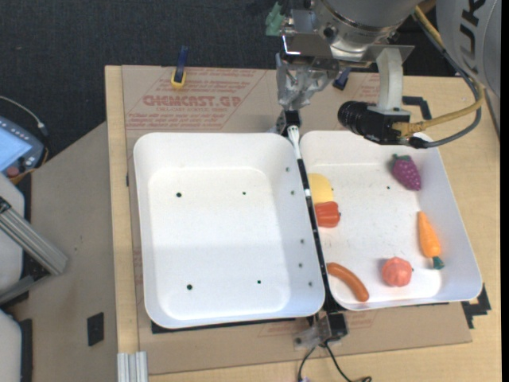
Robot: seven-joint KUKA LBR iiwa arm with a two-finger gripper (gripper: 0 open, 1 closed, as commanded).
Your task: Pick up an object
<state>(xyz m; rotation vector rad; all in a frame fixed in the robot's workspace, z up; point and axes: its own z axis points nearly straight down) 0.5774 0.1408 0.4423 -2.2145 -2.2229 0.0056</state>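
Note:
My gripper (296, 102) hangs high over the far edge of the bench, above the seam between the two bins, shut with nothing between its fingers. The right bin (362, 153) holds the objects. A bunch of purple grapes (406, 172) lies at its far right and an orange carrot (429, 237) along its right wall. A pink-red round fruit (397, 271) and a sausage (347, 281) lie near its front edge. A yellow piece (320, 188) and a red pepper (327, 213) rest against its left wall. All of them lie well below and in front of the gripper.
The left bin (159, 213) sits beside the right one on a cardboard sheet (199, 98). Black clips (287, 122) hold the bins together at the far and near ends of the seam. A blue-and-yellow clamp (180, 70) stands at the cardboard's far edge.

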